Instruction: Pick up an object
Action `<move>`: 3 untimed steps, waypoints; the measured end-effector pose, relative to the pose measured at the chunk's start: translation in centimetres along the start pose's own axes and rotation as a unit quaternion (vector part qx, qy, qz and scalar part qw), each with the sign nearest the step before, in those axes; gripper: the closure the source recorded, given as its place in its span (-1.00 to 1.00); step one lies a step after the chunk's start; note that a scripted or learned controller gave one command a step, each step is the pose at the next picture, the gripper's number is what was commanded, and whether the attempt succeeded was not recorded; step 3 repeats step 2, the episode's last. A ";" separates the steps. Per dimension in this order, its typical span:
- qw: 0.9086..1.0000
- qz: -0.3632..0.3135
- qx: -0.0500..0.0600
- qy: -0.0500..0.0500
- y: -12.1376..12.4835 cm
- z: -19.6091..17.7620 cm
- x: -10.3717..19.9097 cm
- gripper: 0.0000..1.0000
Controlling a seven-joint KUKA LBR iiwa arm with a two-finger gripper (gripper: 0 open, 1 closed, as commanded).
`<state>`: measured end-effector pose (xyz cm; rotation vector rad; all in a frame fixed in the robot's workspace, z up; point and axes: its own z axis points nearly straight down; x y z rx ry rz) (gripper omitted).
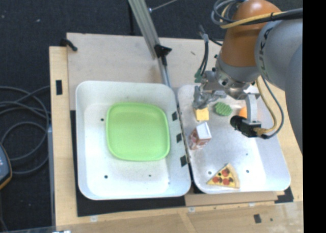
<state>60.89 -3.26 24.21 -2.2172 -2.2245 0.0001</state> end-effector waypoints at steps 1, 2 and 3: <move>1.000 0.000 -0.001 0.000 1.0 -0.3 4.2 1.00; 1.000 0.000 -0.001 0.000 3.7 -0.6 9.3 1.00; 1.000 0.000 -0.001 0.000 3.7 -0.6 9.3 1.00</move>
